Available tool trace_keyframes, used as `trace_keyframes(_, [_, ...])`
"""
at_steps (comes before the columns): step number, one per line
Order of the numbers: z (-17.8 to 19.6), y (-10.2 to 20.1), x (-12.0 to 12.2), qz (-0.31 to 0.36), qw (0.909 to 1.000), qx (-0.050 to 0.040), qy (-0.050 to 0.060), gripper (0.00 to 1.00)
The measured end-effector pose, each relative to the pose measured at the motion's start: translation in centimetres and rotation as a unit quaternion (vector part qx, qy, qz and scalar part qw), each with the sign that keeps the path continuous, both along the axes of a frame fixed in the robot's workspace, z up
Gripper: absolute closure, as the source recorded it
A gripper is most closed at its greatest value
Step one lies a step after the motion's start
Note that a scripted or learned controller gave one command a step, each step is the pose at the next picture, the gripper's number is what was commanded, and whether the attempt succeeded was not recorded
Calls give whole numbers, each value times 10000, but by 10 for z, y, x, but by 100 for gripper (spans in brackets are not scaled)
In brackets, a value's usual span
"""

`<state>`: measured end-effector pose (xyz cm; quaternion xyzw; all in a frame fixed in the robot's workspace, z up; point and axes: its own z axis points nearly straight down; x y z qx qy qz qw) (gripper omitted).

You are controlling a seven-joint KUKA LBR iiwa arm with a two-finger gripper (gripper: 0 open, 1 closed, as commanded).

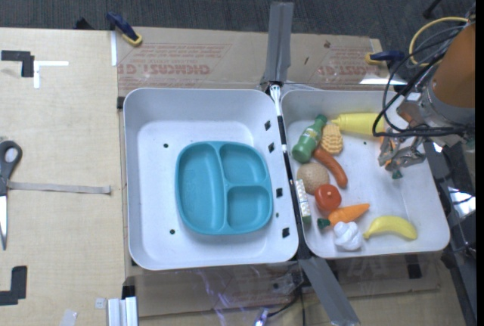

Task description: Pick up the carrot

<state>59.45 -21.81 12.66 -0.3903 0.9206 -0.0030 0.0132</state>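
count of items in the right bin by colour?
Yellow: 3 - banana, corn, long yellow item
Orange/red: 3 - carrot, tomato, sausage
Green: 1 - bottle
Tan: 1 - potato
White: 1 - garlic
Total: 9

orange carrot [349, 212], teal tray [224, 187], white bins [144, 120]

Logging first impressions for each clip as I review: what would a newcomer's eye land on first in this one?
Probably the teal divided plate, alone in the middle of the left bin. Next, the bright toy food crowded along the left side of the right bin: green bottle, corn cob, sausage, tomato, carrot and banana. The gripper hangs over that bin's right part, apart from the carrot.
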Motion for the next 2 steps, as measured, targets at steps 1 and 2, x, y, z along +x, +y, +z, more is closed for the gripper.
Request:
trace_keyframes(1, [0,0,0,-2,10000,1,2,0])
trace_keyframes(2, [-34,-3,-21,815,9966,-31,113,0])
